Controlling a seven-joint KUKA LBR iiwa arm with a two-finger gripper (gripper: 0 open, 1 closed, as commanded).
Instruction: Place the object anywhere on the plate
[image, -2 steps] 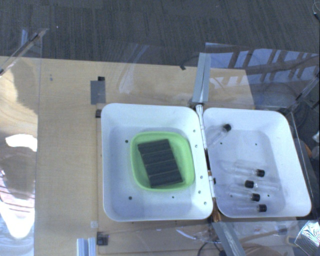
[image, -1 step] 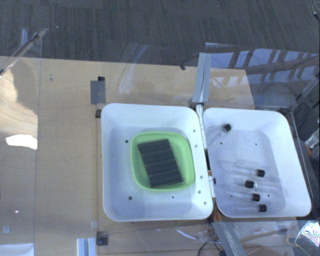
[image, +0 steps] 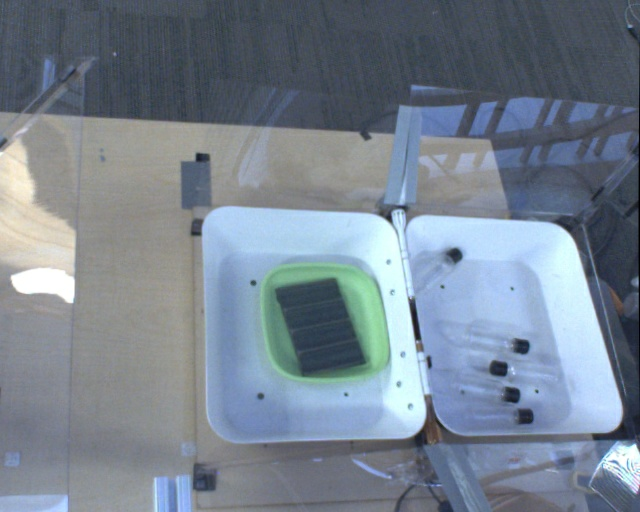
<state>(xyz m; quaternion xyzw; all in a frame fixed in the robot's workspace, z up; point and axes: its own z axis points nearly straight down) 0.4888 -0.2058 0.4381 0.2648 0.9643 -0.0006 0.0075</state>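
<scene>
Squarely on the green plate (image: 375, 335), one dark grey slab (image: 320, 327) is being displayed: rectangular, matte, crossed by ridges into four bands and turned slightly askew to the plate's edges. One plate is being cradled by the left bin (image: 230, 300), of two white bins being borne side by side on the pale wooden surface (image: 130, 330). Five clear tubes (image: 505, 395) with black caps are being held in the right bin (image: 570, 300), one lying apart near its far corner. Their transparent bodies are being all but lost against the white floor, and parts of the surface are being washed out by glare.
</scene>
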